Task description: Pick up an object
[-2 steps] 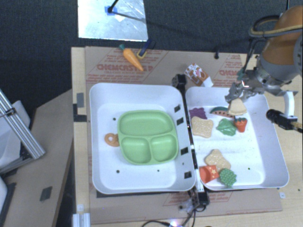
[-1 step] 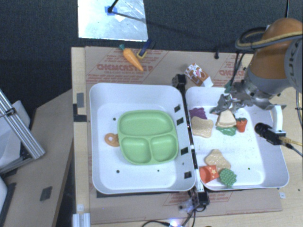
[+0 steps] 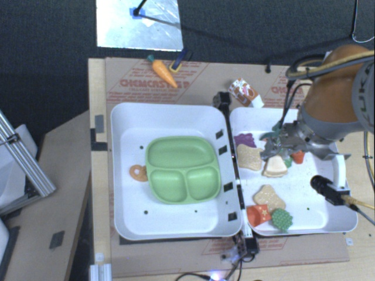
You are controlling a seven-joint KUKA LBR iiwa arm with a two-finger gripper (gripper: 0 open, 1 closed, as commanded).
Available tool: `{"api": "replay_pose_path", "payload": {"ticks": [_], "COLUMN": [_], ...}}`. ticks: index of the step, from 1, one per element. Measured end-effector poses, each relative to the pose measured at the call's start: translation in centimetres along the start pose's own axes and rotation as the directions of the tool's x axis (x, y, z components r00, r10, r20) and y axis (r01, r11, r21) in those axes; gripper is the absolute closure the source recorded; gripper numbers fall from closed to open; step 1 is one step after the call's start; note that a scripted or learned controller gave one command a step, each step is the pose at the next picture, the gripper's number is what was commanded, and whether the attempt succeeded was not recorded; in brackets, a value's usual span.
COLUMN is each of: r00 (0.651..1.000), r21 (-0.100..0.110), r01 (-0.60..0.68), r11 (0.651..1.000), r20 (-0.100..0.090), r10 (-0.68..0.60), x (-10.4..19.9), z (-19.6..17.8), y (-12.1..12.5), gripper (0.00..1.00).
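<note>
Reaching in from the right, the arm (image 3: 337, 95) runs off the picture's edge, and its bulk hides the far right corner of the right bin (image 3: 310, 209). The gripper (image 3: 278, 147) hangs low over the middle of that bin, dark against the toys under it, and whether it is open or closed cannot be told. Right below it lie a bread slice (image 3: 250, 158) and, just to the right, a pale wedge (image 3: 275, 168), whose far edge the gripper covers. A small red piece (image 3: 299, 157) peeks out at the gripper's right side, too hidden to name. A purple bunch (image 3: 245, 140) lies at the far left of this bin, beside the bread slice. Toward the near side sit a tan biscuit (image 3: 269, 197), a red chunk (image 3: 257, 215) and a green bumpy ball (image 3: 282, 219), the last two touching. The left bin (image 3: 126, 209) holds a green divided plate (image 3: 179, 168) in its middle and a small brown ring (image 3: 138, 172) just left of the plate. Beyond the bins, on the cardboard (image 3: 199, 78), lie a carrot (image 3: 164, 73) and a small packet (image 3: 244, 92)
</note>
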State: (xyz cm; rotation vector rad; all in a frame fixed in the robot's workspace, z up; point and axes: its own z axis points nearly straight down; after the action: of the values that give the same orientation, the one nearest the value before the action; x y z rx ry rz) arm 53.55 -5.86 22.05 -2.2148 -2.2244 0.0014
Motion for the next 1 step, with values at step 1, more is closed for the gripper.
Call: {"api": "replay_pose_path", "payload": {"ticks": [1], "r00": [1.000], "r21": [-0.005], "r01": [0.002], "r11": [1.000], "r20": [0.001], "r10": [-0.002], "x": [-0.11], "z": [0.44], "y": [1.63], "gripper": [1.00]}}
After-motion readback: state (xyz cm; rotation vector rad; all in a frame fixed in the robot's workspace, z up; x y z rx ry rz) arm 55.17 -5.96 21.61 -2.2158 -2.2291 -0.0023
